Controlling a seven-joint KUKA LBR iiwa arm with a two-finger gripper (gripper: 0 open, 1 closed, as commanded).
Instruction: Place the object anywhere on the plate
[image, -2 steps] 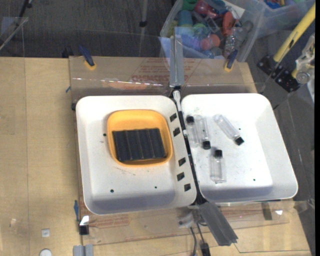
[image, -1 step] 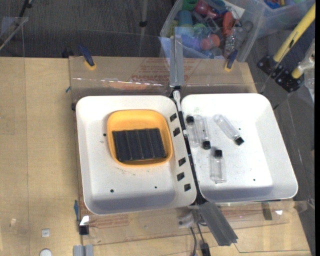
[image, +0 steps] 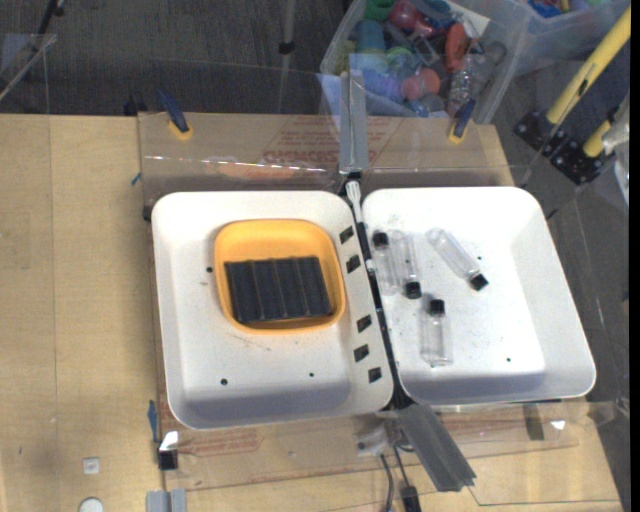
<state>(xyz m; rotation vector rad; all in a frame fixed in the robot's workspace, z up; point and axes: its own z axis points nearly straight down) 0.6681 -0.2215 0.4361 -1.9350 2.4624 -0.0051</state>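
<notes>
An orange, rounded-square plate (image: 275, 233) rests in the left white bin (image: 190, 350). A black ribbed rectangular object (image: 278, 289) lies flat on the plate and covers most of its middle. In the right white bin (image: 530, 330), several clear vials with black caps lie on their sides. One vial (image: 455, 257) lies slanted at the upper middle, another vial (image: 434, 332) lower down, and a pair of vials (image: 398, 262) close to the divider.
A row of small black tabs (image: 362, 322) runs along the divider between the bins. A clear tub of colourful toys (image: 420, 50) stands behind the bins. Black and yellow equipment (image: 575, 110) sits at the top right. Bare wooden bench (image: 70, 300) lies to the left.
</notes>
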